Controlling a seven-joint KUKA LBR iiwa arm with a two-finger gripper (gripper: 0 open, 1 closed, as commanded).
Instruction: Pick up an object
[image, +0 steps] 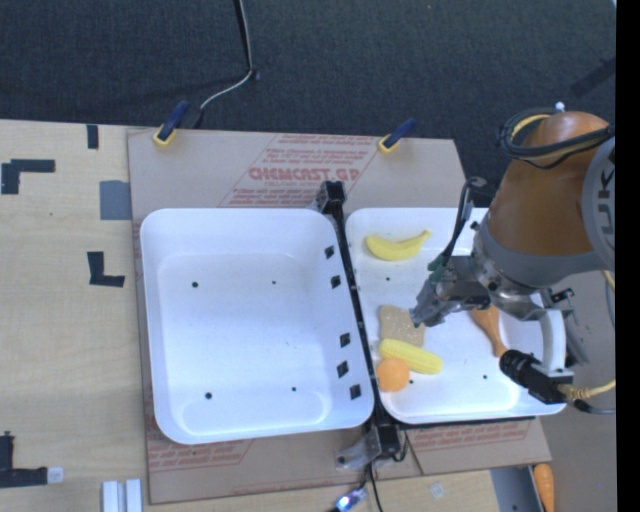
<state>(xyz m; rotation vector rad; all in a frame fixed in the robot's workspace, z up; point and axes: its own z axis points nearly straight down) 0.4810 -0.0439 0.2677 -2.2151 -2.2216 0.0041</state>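
The right bin (455, 400) holds a yellow banana (396, 245) at its far side, a tan slice of bread (397, 323) near the divider, a yellow corn-like piece (410, 356) and an orange ball (392, 375) at the near left. An orange carrot-like item (489, 329) lies partly under the arm. My gripper (428, 308) hangs low over the bin, just right of the bread, with its dark fingers pointing down toward the bread's edge. I see nothing held between them.
The left bin (160, 300) sits beside the right one, with a black divider clip strip (345, 300) between them. Both rest on a cardboard sheet (300, 170) held by blue-yellow clamps (170, 125). The arm's bulk covers the right bin's right side.
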